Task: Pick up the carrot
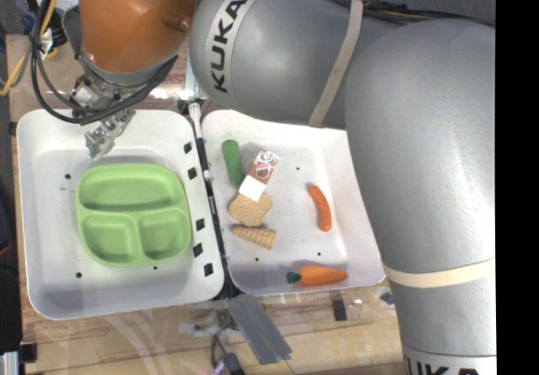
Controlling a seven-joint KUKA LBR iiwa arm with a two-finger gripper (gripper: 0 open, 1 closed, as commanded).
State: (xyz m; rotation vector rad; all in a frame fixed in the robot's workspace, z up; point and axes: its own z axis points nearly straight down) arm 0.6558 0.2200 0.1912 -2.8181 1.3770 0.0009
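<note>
The gripper [103, 137], its finger state impossible to tell from here, hovers over the left bin [42, 196] while the carrot [318, 276] lies untouched in the right bin [354, 196], a reach across apparently next

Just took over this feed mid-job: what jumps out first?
The big grey KUKA arm covers the view's right and top, its end effector over the left bin's far edge. A green divided tray lies in that bin. The carrot lies at the right bin's near edge.
</note>
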